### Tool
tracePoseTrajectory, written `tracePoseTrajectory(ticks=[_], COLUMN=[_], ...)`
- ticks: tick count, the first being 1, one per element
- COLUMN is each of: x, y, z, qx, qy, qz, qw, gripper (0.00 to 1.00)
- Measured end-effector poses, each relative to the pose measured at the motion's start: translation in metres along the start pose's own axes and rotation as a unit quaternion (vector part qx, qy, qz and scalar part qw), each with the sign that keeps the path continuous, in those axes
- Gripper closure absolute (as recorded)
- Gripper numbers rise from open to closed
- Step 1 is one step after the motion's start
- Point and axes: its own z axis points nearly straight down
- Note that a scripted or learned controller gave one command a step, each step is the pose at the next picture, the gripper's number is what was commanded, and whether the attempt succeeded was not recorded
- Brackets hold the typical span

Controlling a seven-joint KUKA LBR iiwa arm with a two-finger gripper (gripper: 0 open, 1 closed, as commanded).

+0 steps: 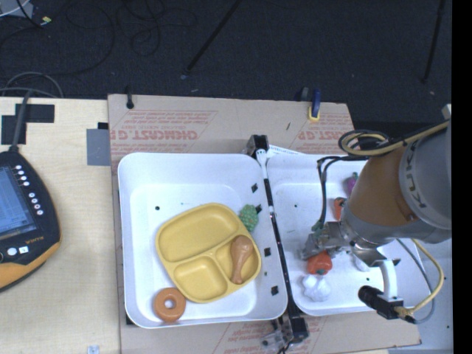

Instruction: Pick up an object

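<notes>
Cardboard underlies two white bins. How the jaws stand cannot be told; the gripper (318, 248) is lowered just above a red object (320, 263) in the right bin (295, 198). A miss could be caused by the white lump (318, 287) crowding it.

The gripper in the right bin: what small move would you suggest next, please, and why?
Probably a short straight descent: the gripper sits right over the red object in the right bin, with a white crumpled item just below in the picture, so sideways motion risks missing.
</notes>
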Motion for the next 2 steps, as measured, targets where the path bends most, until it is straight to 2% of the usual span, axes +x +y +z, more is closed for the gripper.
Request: tracePoseTrajectory(ticks=[1, 2], x=[0.058, 0.079], y=[0.079, 0.061], z=[-0.095, -0.217], qx=[-0.007, -0.007], qy=[0.001, 0.001], qz=[-0.007, -0.005], qw=[1.0, 1.0], gripper=[1.0, 1.0])
